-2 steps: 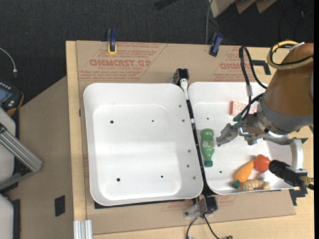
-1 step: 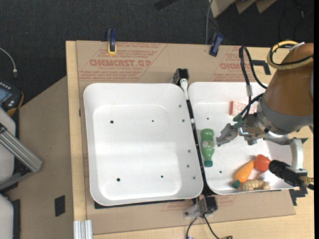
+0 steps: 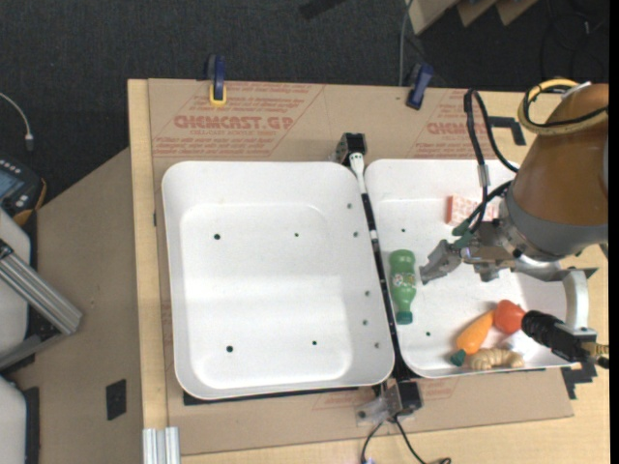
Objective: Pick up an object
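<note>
A green bottle lies along the left wall of the right bin. An orange carrot-like toy, a red-orange round object and a beige knobbly piece sit at the bin's front right. A small pink-and-white packet lies farther back. My gripper hangs over the middle of the right bin, just right of the green bottle, its grey fingers pointing left toward it. Nothing shows between the fingers.
The left bin stands beside the right one, with a black divider strip between them. Blue clamps hold the cardboard base at the back. A black cable runs over the right bin's far corner.
</note>
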You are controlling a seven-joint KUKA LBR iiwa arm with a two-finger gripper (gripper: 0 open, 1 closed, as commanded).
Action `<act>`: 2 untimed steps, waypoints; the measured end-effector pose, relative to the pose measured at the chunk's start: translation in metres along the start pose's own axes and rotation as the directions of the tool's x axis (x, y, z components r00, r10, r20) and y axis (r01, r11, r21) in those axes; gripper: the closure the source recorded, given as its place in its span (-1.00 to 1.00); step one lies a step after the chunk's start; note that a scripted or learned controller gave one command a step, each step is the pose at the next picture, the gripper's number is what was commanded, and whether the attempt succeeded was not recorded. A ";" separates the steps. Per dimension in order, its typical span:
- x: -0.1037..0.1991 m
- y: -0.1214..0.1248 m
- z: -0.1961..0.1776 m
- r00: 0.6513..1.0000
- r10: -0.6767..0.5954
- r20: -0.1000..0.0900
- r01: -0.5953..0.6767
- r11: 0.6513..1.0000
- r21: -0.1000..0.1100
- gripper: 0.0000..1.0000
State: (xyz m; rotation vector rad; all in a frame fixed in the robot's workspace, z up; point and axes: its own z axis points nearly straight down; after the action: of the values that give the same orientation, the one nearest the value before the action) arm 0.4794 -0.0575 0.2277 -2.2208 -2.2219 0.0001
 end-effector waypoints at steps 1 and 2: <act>0.000 0.000 0.000 1.000 0.000 0.000 0.000 1.000 0.000 -1.00; 0.024 0.018 -0.006 1.000 -0.001 0.001 0.001 1.000 -0.003 -1.00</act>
State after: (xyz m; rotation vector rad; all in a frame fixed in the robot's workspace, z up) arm 0.4976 -0.0336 0.2340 -2.2210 -2.2251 -0.0020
